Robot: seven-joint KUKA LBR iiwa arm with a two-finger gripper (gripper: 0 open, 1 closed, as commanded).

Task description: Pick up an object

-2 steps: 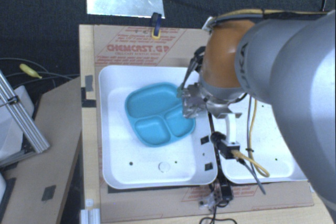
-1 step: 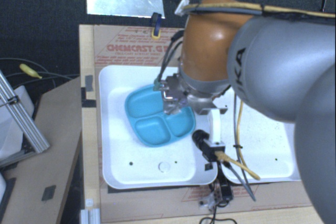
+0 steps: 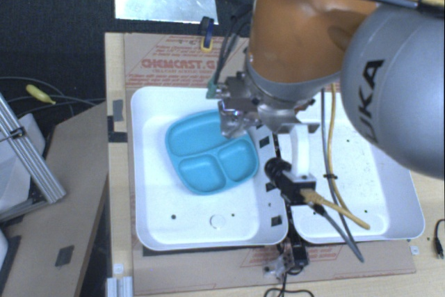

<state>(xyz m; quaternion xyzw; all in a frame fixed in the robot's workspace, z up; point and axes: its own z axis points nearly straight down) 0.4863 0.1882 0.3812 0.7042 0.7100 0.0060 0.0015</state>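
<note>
"KUKA" lettering is showing on the grey arm (image 3: 389, 80); "CHEMCAST" is printing red across the cardboard sheet (image 3: 174, 59) under two white bins. One glossy blue three-compartment plate (image 3: 208, 153) is lying in the left bin (image 3: 160, 219), toward its right wall. The gripper (image 3: 233, 123) is hovering at the plate's upper rim; claw state: cannot tell.

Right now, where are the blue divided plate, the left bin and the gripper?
blue divided plate (image 3: 208, 160): camera view, on the ridge where its three compartments meet.
left bin (image 3: 149, 149): camera view, on bare white floor left of the plate.
gripper (image 3: 233, 123): camera view, on its tip over the plate's right rim.
</note>
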